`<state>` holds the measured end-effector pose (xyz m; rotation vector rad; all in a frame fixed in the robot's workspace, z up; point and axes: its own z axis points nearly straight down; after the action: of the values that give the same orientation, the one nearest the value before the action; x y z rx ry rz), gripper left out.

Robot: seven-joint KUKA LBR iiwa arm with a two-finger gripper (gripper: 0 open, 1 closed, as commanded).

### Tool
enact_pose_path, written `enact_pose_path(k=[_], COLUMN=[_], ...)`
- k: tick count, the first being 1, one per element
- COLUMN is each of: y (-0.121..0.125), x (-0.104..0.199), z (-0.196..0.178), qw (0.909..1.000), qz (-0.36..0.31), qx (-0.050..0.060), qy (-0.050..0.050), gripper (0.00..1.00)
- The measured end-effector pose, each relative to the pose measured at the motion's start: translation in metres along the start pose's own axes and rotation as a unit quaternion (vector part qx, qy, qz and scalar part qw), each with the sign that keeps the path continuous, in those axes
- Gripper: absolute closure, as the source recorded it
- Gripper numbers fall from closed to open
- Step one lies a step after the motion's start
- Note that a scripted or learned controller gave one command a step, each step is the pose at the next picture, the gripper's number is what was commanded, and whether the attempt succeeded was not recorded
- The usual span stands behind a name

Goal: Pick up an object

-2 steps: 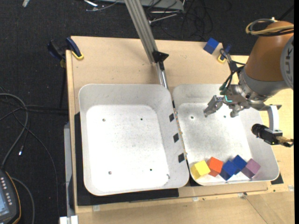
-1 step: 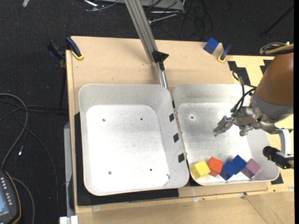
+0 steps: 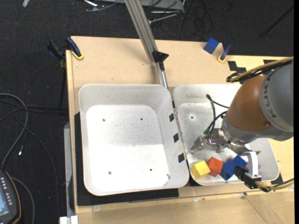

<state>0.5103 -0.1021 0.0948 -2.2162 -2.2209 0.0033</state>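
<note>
Reaching in over the right bin [image 3: 187,101], the grey arm [image 3: 266,106] is seen with its orange band above the wrist. The claw [image 3: 205,141] is placed low inside this bin, just above and slightly left of the three blocks. Whether the claw is wide or narrow cannot be told; its tip is small and partly blurred, and nothing is seen held in it.

Three blocks are noted at the near edge of the right bin: a yellow block [image 3: 200,169] at the left, a red block [image 3: 215,165] touching it on the right, and a blue block [image 3: 232,167] just beside the red one, under the arm. All three rest on the bin floor.

The left bin [image 3: 93,101] is set touching the right bin along one side. Both are carried by the wooden desk [image 3: 117,59]. A further blue block [image 3: 211,45] is recorded on the desk, well beyond the right bin's far edge.
</note>
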Motion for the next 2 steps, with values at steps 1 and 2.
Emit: enact_pose_path(k=[1, 2], y=[0.122, 0.066], x=[0.07, 0.09], z=[-0.105, -0.1], qw=[1.0, 1.0], qz=[-0.004, 0.0], qx=[-0.009, 0.0], qy=[-0.001, 0.0], gripper=[0.0, 0.0])
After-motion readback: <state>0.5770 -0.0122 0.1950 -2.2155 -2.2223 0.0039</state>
